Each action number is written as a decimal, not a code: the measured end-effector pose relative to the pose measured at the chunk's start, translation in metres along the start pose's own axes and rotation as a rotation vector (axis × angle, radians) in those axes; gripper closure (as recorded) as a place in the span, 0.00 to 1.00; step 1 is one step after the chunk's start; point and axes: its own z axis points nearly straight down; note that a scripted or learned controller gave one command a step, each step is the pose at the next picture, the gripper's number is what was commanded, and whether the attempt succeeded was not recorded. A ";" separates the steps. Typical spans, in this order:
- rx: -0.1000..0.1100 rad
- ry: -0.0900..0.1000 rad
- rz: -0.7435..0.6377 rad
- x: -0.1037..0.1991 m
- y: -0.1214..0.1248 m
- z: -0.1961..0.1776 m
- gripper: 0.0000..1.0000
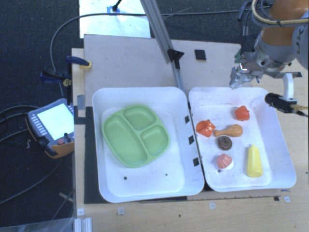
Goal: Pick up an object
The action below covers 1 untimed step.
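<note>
So, nearest the camera in the right bin: a yellow squeeze bottle lying flat, long axis running near-to-far, nozzle end pointing away toward the far rim. Just left of it, a pink-and-white cupcake-like toy. Behind that, a small round brown donut w/ a darker centre. Next back, a tan drumstick, long axis roughly left-right, fat end to the right, thin bone end almost touching a red-orange toy piece on its left. Farthest in the bin, an orange-red pepper-like piece, well apart from the rest.

Left bin holds a light-green 3-compartment plate, set diagonally.

Gripper hangs over the far rim of the right bin, near its far-left corner, below the grey wrist and orange band. Fingers are blurred and small; can't tell how far apart they are, and nothing is visibly between them. No toy is touching it; the pepper-like piece is the closest, still clearly apart.
</note>
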 end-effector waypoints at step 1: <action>0.010 0.003 -0.004 0.054 -0.022 0.015 1.00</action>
